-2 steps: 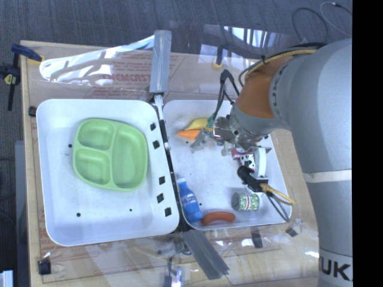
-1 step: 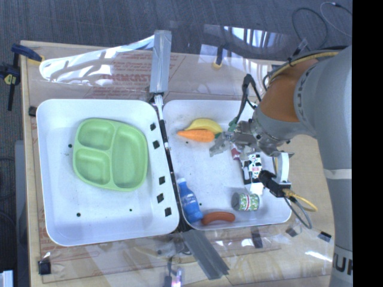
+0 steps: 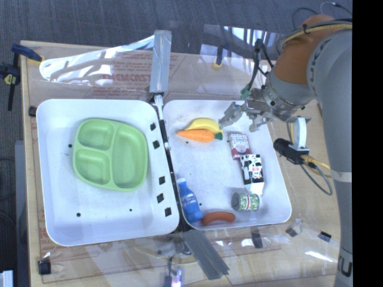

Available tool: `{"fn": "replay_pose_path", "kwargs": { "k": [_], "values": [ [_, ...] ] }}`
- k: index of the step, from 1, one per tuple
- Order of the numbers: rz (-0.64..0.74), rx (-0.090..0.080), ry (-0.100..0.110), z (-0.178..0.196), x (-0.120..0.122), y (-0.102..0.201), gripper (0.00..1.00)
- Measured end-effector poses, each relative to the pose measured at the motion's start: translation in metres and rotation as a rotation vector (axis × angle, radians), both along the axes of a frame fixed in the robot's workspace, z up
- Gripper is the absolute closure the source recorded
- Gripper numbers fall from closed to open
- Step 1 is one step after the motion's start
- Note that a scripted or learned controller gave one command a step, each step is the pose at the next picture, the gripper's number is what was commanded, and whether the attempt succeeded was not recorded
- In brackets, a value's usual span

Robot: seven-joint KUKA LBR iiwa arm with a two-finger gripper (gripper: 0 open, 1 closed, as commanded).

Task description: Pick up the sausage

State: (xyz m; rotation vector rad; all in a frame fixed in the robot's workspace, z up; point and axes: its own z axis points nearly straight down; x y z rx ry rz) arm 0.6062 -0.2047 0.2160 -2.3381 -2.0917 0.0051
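We saw the gripper spread open and empty at one o'clock; the sausage lay at six.

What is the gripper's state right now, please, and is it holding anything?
Gripper: open, holding nothing, up at the far side of the right bin near the banana; the sausage lies at the bin's near edge.
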Motion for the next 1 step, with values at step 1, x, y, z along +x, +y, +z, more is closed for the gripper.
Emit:
{"fn": "replay_pose_path", "kwargs": {
  "k": [1],
  "values": [
    [0.028,0.001,0.003,-0.0907,-0.0303,0.0091,0.0]
  ]
}}
